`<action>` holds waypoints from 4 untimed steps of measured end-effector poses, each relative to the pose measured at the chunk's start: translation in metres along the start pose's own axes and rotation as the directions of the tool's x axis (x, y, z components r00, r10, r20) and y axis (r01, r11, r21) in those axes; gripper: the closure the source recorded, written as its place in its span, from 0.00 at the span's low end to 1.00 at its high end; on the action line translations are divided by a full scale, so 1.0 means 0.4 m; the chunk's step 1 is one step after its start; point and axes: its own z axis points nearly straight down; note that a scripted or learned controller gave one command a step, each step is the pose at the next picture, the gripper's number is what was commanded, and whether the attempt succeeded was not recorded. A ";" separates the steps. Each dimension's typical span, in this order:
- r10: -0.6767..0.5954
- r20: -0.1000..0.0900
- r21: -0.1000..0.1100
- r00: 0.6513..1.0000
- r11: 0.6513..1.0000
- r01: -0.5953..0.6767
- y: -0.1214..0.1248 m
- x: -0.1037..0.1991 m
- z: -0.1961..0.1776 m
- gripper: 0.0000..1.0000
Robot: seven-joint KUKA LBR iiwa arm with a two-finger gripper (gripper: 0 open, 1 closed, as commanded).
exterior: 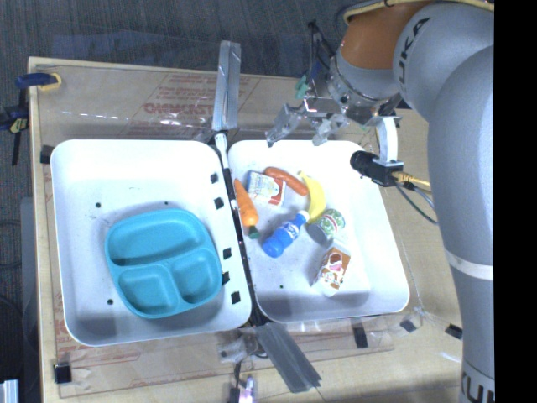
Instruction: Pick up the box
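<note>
Box (333,271) well apart from fingers (284,126)

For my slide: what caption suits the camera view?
Open hand hovers above the right bin's far rim; box lies near its front.

blue tray (159,263) | white bins (75,175) | yellow banana (315,195) | blue bottle (283,235) | orange carrot (245,206)

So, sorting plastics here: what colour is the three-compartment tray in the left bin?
Light blue all over: the three-compartment plastic tray, seen best in the camera view.
</note>
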 end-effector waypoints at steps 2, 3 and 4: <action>-0.109 0.014 -0.012 0.994 0.994 0.109 -0.123 0.005 0.426 0.00; 0.122 0.000 0.019 0.993 0.992 -0.122 0.005 -0.103 0.437 0.00; 0.117 0.003 0.029 0.993 0.993 -0.117 0.001 -0.104 0.411 1.00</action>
